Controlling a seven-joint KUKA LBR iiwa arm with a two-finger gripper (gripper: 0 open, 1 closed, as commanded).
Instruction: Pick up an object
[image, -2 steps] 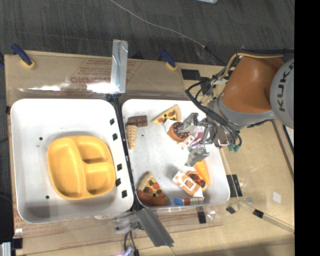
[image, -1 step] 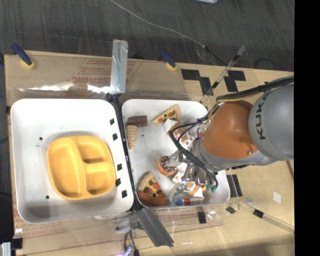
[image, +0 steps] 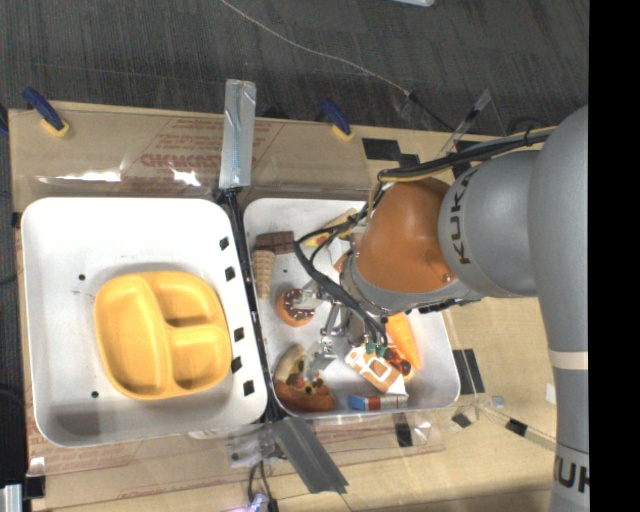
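The right bin (image: 440, 375) holds several toy food items. A pink-frosted donut (image: 296, 305) lies near the middle left, with a waffle cone (image: 263, 270) and a brown bar (image: 273, 241) beyond it. An orange carrot (image: 404, 341) and a white-and-orange square piece (image: 378, 371) lie on the right. A dark red item (image: 305, 396) and a tan piece (image: 289, 360) sit at the front left, beside a small blue-and-red tube (image: 366, 403). My gripper (image: 330, 338) hangs low in this bin, between the donut and the square piece, under the orange wrist band (image: 400, 245).
The left bin (image: 50, 240) carries a yellow divided tray (image: 160, 332). A black divider with clips (image: 243, 300) runs between the bins. The grey arm (image: 530, 230) covers the right bin's far right part. Cables (image: 330, 260) loop by the wrist.
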